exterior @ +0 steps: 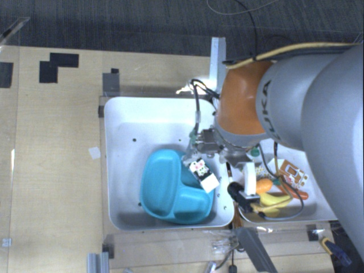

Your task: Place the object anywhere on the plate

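Lighting even, moderately bright, from overhead. Soft shadow under the blue plate (170,186) inside the left white bin (122,152). Mild glare on the bin's rear rim. Arm (307,101) looms large, slightly blurred; overall focus soft.

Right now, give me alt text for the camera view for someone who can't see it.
The hand hangs over the right edge of a blue plate in the left bin. The grey arm covers most of the right bin, where a banana shows.

A robotics lab: a grey-and-orange industrial arm (273,107) reaches over white bins (122,147) on a wooden bench (51,152), loose cables (250,4) trailing across dark carpet.
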Controlling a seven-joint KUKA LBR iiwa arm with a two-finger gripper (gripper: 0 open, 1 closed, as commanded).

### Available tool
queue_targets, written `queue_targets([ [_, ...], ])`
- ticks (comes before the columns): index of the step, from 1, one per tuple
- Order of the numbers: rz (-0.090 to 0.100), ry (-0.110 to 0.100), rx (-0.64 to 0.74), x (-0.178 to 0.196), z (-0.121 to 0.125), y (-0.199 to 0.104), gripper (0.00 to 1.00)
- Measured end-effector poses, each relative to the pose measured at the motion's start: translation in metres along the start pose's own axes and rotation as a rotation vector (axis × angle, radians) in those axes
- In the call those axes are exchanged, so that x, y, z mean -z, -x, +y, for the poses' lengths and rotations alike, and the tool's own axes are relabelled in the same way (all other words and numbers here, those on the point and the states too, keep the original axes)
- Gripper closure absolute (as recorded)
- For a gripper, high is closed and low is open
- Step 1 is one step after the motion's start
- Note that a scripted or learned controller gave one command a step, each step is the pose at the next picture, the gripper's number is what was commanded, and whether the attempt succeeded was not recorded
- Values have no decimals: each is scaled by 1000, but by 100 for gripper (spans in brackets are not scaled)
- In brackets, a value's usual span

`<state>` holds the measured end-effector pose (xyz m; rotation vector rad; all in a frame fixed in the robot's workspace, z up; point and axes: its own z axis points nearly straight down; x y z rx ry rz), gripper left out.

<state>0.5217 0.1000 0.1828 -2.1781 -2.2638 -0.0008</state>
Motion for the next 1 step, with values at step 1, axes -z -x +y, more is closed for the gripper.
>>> queue_targets([
  [1, -3, 17, 78, -24, -15, -30, 0],
])
